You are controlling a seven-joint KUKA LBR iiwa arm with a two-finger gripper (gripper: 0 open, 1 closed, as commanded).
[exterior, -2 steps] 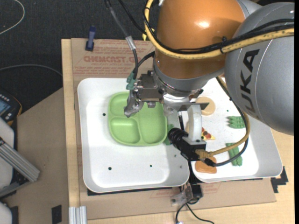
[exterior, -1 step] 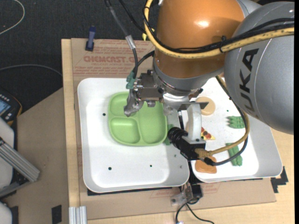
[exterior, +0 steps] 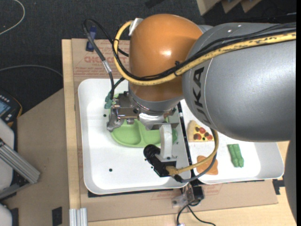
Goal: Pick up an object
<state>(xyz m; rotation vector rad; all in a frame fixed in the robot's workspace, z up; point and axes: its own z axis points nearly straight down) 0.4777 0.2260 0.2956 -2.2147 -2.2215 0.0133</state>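
Our gripper (exterior: 126, 126) sits low over the left bin (exterior: 94, 140), under the orange wrist band (exterior: 160, 51), and the arm's bulk hides its working end, so we cannot tell whether it has closed on anything. Directly beneath it lies a light green object (exterior: 129, 136), flat and rounded; it touches or nearly touches the gripper body, but we see nothing that counts as a hold. In the right bin (exterior: 263, 171), well apart from the gripper, rest a pizza slice toy (exterior: 200, 132), a small green piece (exterior: 235, 155) and an orange piece (exterior: 210, 166) partly behind a cable. We judge the descent to a pick done or nearly done; the grasp itself is unconfirmed, and the lift is not yet made.
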